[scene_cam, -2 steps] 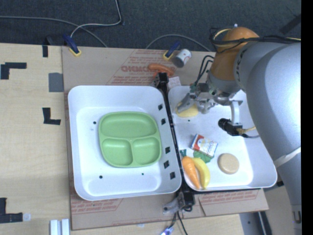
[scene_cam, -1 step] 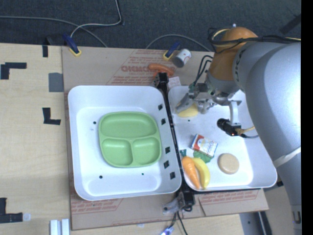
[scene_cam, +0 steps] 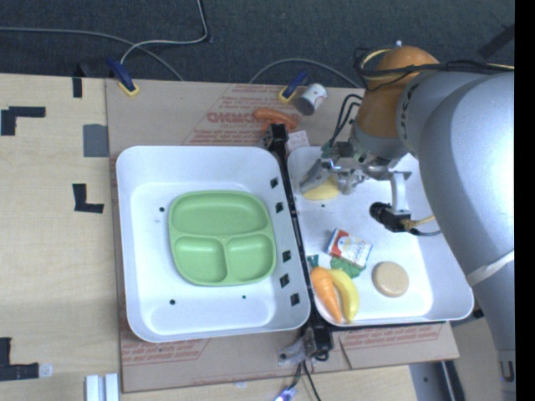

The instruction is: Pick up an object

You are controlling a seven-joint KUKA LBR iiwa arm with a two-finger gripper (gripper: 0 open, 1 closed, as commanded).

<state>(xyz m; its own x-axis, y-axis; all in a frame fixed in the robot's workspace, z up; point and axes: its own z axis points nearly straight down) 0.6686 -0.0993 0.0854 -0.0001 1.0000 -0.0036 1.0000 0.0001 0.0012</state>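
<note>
The pincer [scene_cam: 328, 176] sits low in the right bin [scene_cam: 435, 295], near its far left corner, directly over a pale yellow object [scene_cam: 321, 192]; whether it is apart or clamped cannot be told. Toward the bin's near left corner lie a carrot [scene_cam: 324, 293] touching a banana [scene_cam: 347, 294], a small carton [scene_cam: 349, 249] and a tan disc [scene_cam: 390, 278]. The left bin [scene_cam: 142, 224] carries a green divided plate [scene_cam: 222, 236].
</note>
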